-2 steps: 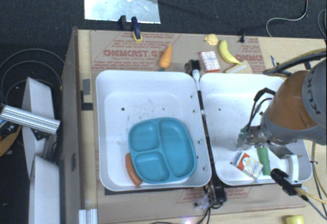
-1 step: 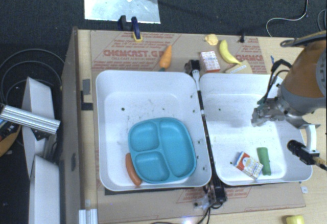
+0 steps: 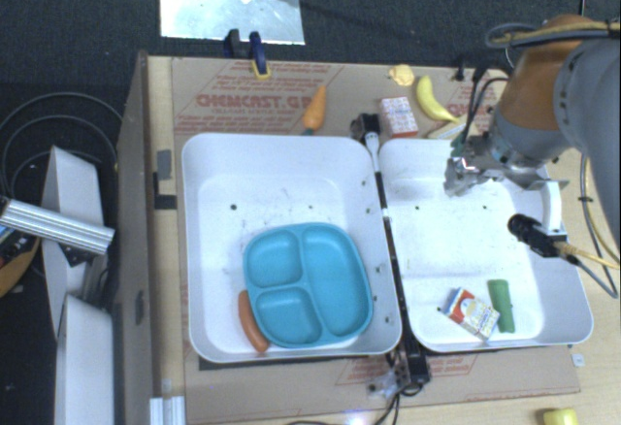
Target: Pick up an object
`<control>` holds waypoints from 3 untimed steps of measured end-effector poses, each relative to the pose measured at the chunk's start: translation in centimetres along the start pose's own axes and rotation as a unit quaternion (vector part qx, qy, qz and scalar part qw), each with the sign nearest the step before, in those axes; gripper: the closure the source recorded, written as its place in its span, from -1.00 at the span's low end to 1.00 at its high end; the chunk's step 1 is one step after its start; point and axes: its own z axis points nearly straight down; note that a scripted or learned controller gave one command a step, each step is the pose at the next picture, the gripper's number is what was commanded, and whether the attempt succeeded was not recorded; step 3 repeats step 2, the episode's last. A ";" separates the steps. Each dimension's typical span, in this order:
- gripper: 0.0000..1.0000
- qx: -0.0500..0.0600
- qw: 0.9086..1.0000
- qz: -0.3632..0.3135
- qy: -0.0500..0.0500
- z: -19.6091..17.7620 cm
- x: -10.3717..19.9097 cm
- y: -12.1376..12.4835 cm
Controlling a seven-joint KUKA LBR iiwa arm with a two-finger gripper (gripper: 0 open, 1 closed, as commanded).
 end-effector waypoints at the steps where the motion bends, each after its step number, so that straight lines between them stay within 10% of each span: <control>1: 1.00 0.002 1.000 0.004 0.000 -6.4 -3.7 0.8; 3: 1.00 0.001 1.000 0.001 0.000 -7.4 -1.8 3.0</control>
